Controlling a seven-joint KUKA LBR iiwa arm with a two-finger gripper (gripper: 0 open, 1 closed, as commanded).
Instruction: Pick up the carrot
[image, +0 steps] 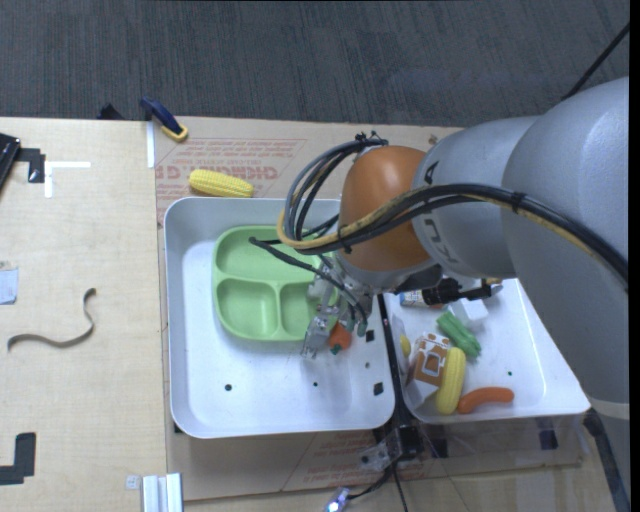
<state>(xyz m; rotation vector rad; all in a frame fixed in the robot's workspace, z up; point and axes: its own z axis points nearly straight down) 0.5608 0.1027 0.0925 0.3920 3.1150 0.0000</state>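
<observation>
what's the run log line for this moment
end effector: over left bin by green tray | carrot: at fingers, grasp unclear

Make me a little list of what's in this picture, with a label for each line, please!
arm: grey with an orange band, reaching over the left bin
gripper: low in the left bin, by the green tray's right edge
carrot: a small orange bit right at the gripper; a grip is not clear
green tray: in the left bin
right bin: holds toy foods, including corn
second corn: on the cardboard behind the bins

Light green divided tray (255, 285), white bins (200, 380), yellow corn cob (220, 183), orange carrot (341, 337), grey arm with orange band (385, 205)
</observation>
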